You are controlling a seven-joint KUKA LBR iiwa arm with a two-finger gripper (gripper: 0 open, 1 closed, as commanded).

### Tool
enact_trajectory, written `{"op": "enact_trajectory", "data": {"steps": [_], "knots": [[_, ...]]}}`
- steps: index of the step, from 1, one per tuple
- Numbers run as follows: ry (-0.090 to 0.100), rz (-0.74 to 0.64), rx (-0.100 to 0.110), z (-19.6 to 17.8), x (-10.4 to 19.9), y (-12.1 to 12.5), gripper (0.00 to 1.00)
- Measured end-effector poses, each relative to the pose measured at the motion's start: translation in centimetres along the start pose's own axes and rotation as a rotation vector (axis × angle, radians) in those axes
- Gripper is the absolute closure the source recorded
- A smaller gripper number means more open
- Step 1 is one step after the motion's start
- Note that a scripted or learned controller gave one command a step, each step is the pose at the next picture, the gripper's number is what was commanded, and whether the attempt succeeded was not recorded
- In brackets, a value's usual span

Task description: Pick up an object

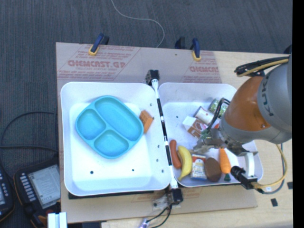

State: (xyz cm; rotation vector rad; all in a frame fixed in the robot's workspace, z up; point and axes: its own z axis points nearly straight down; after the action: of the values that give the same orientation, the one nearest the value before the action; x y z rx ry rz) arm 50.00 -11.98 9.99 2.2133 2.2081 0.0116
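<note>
Progress: nothing is lifted yet, as far as I can judge; every object lies on a bin floor.
Arm: reaches in from the right, its wrist low over the right bin (232, 90).
Gripper (205, 145): sits down among the clutter, just right of the banana (185, 161); whether it is spread or pinched I cannot tell, and no object shows in its grasp.
Candidates: banana, sausage (175, 154), carrot (224, 160), potato (213, 168), cartons (199, 120), all crowded in the right bin's front half.
Left to do: close on one object and raise it free of the pile.
Edges: the banana and sausage lie close to the divider (161, 118) between the bins; the potato and carrot lie near the front wall.
Open room: the right bin's back left is bare; the left bin (71, 127) has free floor around the blue tray (109, 126) and an orange piece (147, 121) beside it.
Risk: tight packing probably means neighbours get nudged.
</note>
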Motion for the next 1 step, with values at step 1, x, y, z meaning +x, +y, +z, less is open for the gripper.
{"op": "enact_trajectory", "data": {"steps": [1], "knots": [[0.0, 0.0, 0.001, 0.0, -0.01, -0.02, 0.0]]}}
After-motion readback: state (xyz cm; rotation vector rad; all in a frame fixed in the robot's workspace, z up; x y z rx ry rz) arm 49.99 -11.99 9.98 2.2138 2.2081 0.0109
